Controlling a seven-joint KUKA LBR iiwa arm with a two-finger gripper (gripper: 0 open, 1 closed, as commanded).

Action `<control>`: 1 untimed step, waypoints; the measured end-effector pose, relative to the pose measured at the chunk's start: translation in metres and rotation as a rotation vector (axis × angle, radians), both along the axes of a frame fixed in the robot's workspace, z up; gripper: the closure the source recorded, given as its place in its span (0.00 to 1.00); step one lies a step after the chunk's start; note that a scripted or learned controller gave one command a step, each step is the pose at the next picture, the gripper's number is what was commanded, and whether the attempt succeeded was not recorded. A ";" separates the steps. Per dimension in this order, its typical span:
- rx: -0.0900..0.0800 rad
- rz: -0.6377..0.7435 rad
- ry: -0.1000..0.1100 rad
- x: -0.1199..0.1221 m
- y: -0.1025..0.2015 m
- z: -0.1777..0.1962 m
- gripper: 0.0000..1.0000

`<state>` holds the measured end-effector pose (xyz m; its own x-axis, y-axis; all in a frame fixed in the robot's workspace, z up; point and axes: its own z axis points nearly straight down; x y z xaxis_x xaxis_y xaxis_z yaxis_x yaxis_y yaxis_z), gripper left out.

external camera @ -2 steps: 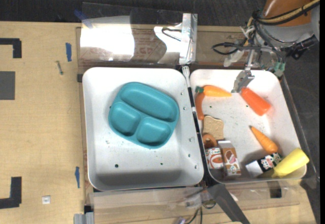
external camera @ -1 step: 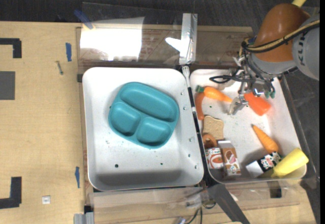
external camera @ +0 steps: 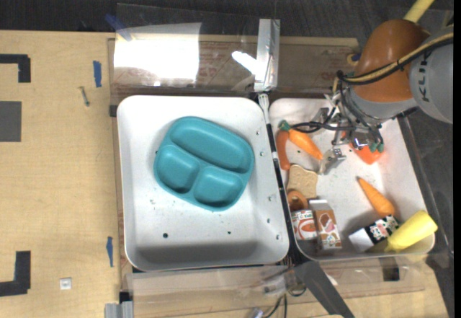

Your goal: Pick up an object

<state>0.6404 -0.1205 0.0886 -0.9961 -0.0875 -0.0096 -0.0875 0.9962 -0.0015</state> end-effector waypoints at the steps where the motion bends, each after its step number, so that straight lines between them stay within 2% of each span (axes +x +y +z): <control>1: 0.001 -0.050 -0.001 -0.018 0.016 0.001 0.00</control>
<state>0.6225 -0.1041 0.0892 -0.9993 -0.0372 -0.0103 -0.0372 0.9993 -0.0010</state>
